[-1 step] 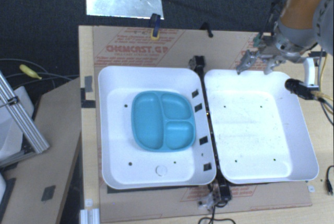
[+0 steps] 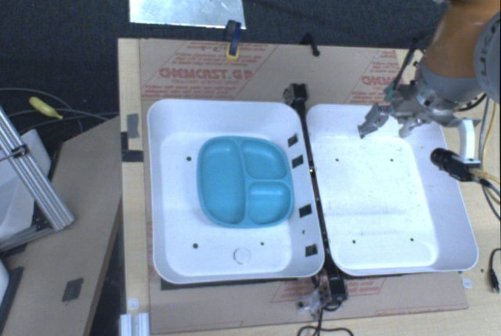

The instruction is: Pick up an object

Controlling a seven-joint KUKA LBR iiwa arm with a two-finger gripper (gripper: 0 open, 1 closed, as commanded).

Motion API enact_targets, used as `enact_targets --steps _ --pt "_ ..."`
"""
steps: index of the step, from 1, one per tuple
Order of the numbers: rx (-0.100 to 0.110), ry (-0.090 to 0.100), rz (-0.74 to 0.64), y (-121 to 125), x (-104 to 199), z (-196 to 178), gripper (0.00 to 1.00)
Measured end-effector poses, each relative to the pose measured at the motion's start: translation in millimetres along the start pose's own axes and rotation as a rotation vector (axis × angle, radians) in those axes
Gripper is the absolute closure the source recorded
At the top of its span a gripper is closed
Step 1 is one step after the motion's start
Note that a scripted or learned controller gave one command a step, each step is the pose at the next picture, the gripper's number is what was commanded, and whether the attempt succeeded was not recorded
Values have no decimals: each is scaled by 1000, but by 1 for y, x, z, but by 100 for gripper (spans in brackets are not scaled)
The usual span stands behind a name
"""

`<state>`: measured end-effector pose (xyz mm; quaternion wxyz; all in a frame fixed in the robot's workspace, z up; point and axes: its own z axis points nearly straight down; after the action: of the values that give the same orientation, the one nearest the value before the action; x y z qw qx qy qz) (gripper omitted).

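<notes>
One object on offer: a blue divided plate (image 2: 244, 181), three compartments, lying flat in the middle of the left bin (image 2: 176, 248). Smooth, shallow, glossy plastic; rim looks low. Untouched, so the pick is not yet begun. Tool (image 2: 389, 123) hangs over the far edge of the right bin (image 2: 391, 248), well apart from the plate, fingers spread, nothing between them. Reach, descent and grasp all remain.

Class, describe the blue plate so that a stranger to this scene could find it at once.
Start at the two shallow white bins side by side and take the left white bin. In its middle lies the blue divided plastic plate, a rounded rectangle with three compartments. It is the bin's one coloured object.
</notes>
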<state>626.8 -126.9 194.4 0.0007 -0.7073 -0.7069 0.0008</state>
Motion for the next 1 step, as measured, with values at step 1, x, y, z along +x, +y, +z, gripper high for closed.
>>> enact_targets --steps 1 --pt "8 3 0 -91 14 40 0"
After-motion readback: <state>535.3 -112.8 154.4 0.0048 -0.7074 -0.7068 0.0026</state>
